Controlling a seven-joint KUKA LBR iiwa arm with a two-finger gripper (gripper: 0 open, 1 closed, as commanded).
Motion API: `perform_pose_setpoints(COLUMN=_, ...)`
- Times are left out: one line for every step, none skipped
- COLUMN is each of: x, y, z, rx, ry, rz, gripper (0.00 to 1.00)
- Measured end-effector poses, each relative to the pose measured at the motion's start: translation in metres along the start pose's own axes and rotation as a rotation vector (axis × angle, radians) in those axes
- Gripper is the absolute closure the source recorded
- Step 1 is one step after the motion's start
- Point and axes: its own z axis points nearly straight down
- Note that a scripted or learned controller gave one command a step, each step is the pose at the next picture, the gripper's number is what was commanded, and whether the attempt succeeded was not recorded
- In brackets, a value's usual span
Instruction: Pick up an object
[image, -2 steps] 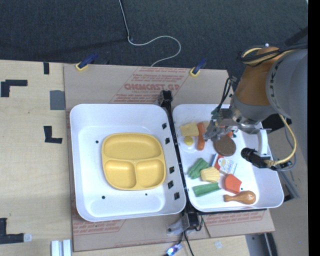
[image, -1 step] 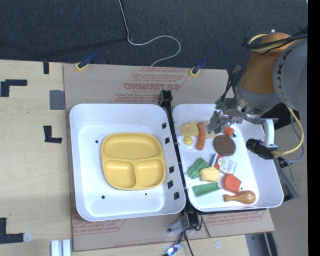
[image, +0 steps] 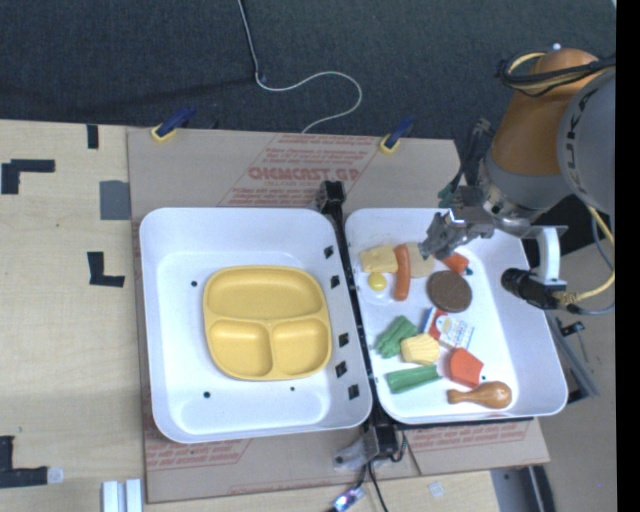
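Gripper (image: 440, 238) hanging over the right bin (image: 520, 330), near its top edge — toys packed tight here.
Risk: closing on nothing or nudging neighbours, since the sausage (image: 402, 272) and patty (image: 450, 291) are lying just beside and below the tip — grip state: cannot tell, nothing visibly held.

Toy foods (image: 430, 330) jumbled in right bin (image: 530, 345), sausage (image: 401, 272) upright-lying
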Motion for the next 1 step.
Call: perform_pose_setpoints(x=0.0582, y=-0.0099, z=0.0074, rx=0.005, ry=0.002, rz=-0.005, gripper=1.0)
